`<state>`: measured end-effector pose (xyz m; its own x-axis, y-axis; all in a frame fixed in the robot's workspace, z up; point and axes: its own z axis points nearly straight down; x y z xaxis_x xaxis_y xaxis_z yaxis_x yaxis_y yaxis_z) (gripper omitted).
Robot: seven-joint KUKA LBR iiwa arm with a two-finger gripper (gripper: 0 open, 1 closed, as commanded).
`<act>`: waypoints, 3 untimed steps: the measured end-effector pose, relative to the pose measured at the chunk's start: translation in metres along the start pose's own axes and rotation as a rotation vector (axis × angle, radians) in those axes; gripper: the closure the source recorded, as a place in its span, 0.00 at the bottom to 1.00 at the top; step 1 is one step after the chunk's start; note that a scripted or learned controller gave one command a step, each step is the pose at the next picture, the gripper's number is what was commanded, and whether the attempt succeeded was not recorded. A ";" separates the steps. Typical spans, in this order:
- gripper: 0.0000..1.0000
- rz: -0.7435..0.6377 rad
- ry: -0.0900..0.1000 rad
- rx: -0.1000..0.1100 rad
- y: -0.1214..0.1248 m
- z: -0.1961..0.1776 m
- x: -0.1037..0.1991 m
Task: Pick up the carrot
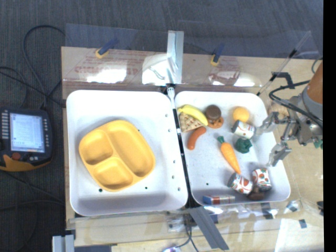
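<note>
Carrot point(230, 157) lying in right bin point(210, 185), cans' point(240, 183) labels unreadable just below carrot, gripper point(274, 139) right of carrot, fingers spread, nothing held, wooden bench point(73, 62), dark carpet.

Floor: dark grey carpet point(157, 9) with a fine ribbed weave, filling the top and left of the view.
Cable: a black cable point(39, 62) loops across the carpet on the left.
Pendant: a control pendant point(25, 138) with a lit pale screen lies on the carpet at the left edge, orange at its lower rim.
Bench: a pale wooden bench top point(73, 70), its back strip glaring under bright light.
Screen: clear plastic panels point(121, 41) stand along the back, held by 2 yellow-and-blue clamps point(107, 47).
Post: 1 metal upright point(175, 49) rises at the back, mid-bench.
</note>
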<state>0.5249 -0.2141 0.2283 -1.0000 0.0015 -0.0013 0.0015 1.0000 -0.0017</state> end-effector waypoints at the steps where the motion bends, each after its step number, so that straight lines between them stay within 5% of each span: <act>1: 0.00 -0.128 -0.002 0.001 0.037 0.133 -0.014; 2: 0.00 0.421 -0.012 0.000 0.072 0.137 -0.043; 3: 0.00 0.303 -0.018 0.001 0.116 0.136 -0.009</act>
<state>0.5346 -0.0988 0.0920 -0.9539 0.2997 -0.0194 0.2997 0.9540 0.0000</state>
